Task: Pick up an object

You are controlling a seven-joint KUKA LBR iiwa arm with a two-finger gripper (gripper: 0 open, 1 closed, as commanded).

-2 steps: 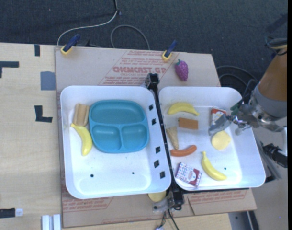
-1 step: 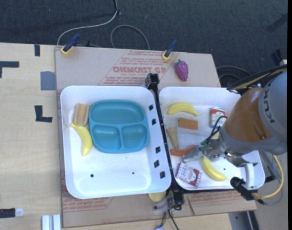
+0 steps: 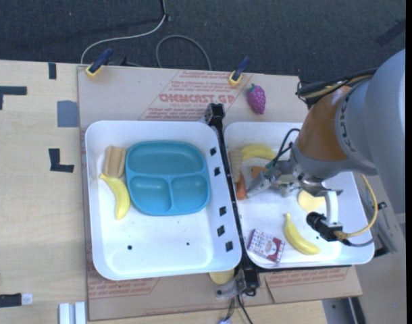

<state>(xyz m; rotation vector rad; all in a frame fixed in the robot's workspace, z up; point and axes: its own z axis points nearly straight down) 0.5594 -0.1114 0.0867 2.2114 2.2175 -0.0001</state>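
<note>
Arm [image 3: 354, 123] comes in from the right, wrist down over the right bin [image 3: 365, 252], gripper [image 3: 260, 179] low near the bin's left-centre. Can't tell the gripper's state: the tip blurs into cables and clutter there. Nothing visibly held. Closest candidates: an orange carrot-like piece [image 3: 241, 185] just beside the tip, up against the divider side, and a yellow banana [image 3: 257, 152] just behind it toward the far wall. Both crowd the tip, tight spot between them and the bin's left wall. Further toward the near edge: a second banana [image 3: 298, 235] lying free on the bin floor, and a small red-and-white packet [image 3: 266, 246] near the front-left corner, just beside that banana. A pale yellow round item [image 3: 310, 200] sits partly under the wrist, mostly hidden. Black cable and connector [image 3: 325, 225] hang off the wrist over the right side of the bin. Left bin [image 3: 98, 248]: blue divided plate [image 3: 169, 178] in the middle, another banana [image 3: 118, 194] and a tan bread-like piece [image 3: 113, 160] along its left side, touching or nearly. Purple grape bunch [image 3: 256, 98] lies outside both bins on the cardboard [image 3: 179, 96] behind them, which is clamped to the tabletop [image 3: 30, 181].
</note>
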